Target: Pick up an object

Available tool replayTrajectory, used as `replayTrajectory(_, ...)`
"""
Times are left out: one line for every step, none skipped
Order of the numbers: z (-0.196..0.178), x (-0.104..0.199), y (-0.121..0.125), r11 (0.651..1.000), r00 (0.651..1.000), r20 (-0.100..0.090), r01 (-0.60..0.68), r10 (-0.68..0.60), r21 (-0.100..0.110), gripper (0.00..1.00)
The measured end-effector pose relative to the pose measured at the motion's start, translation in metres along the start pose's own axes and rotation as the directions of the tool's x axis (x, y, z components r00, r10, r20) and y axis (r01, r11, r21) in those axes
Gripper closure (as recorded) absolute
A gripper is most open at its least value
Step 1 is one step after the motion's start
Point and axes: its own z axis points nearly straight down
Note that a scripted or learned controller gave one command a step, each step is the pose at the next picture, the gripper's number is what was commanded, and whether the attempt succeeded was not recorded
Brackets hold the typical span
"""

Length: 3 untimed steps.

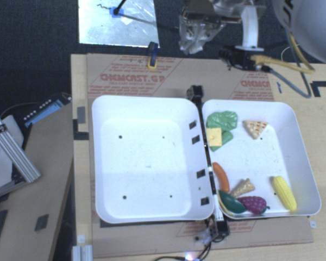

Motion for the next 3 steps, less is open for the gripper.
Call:
replayTrajectory(-0.033, -0.031, -0.048, 1.0, 1.0, -0.001, -0.003, 0.003, -0.002, 1.0)
replayTrajectory(-0.023, -0.093, -0.091, 1.0, 1.0, 0.001, -0.005, 0.005, 0.001, 1.0)
replayTrajectory(-0.052, -0.132, -0.13, 1.0, 1.0, 0.0, -0.002, 0.002, -0.003, 1.0)
